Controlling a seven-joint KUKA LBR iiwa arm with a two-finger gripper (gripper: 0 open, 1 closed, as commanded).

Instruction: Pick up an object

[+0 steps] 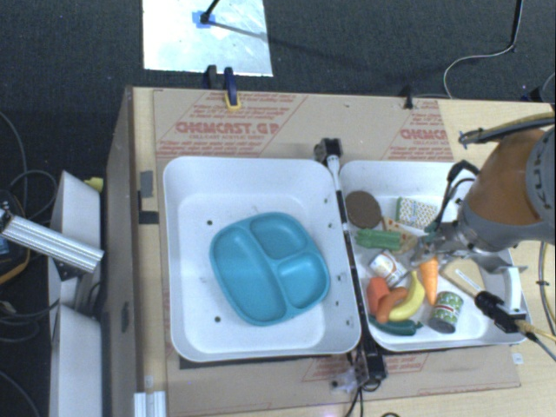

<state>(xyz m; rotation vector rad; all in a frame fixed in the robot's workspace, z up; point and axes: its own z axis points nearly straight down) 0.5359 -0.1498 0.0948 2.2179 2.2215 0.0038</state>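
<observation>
- Left bin (182,233) has one blue divided plate (269,268), well apart from the gripper (432,248).
- Right bin (452,337) holds one carrot (429,278) touching the gripper's tip, one banana (410,301) just beside it, one can (446,311) near.
- Can't tell the gripper's opening.
- Cardboard-covered worktop (261,129), dark carpet (69,59) around.

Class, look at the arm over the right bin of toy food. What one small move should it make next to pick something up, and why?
Probably a short, straight descent. The tool sits low in the right bin, right at the top of the carrot, with the banana and the small can close beside it. Sideways travel would likely knock those neighbours, so lowering onto the carrot seems safest.
</observation>
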